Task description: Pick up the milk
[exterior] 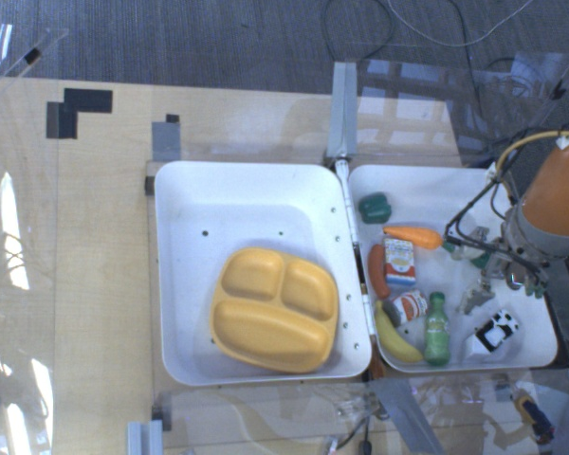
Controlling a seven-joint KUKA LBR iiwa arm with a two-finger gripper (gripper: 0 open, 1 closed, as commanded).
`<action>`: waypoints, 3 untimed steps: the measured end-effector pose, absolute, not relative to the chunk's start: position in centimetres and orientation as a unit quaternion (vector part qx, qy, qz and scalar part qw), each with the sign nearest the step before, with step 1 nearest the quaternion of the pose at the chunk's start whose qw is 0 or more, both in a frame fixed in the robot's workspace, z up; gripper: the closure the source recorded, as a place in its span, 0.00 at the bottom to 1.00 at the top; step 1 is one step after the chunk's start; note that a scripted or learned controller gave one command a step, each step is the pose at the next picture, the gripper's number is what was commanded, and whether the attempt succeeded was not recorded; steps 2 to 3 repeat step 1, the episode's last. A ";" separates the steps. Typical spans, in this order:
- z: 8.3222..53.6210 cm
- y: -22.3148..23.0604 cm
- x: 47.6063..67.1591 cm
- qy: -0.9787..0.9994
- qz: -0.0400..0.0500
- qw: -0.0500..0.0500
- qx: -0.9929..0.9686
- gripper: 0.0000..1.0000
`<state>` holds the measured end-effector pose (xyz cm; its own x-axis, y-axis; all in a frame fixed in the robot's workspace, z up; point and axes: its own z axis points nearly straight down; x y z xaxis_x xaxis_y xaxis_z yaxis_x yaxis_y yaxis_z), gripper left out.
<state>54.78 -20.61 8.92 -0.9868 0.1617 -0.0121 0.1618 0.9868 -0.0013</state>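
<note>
On the pale wooden worktop (95,282), the jaws (481,297) hang just above the milk (496,331), their gap seemingly unreadable, grey carpet (218,27) beyond.

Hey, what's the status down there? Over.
Gripper low over right white bin, jaws unclear. Black-and-white cow-pattern milk carton lying free just below it. Green plastic bottle close to its left.

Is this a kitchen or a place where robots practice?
Probably a robot practice lab, not a kitchen. A robot arm reaches over two white bins on a wooden bench, the food like the banana looks like toys, and loose cables lie on the floor.
</note>
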 end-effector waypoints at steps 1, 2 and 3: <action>8.9 -20.5 55.6 0.999 -0.001 0.006 0.053 0.00; 8.9 -20.5 55.6 0.999 -0.001 0.006 0.053 0.00; 8.9 -20.5 55.6 0.999 -0.001 0.006 0.053 0.00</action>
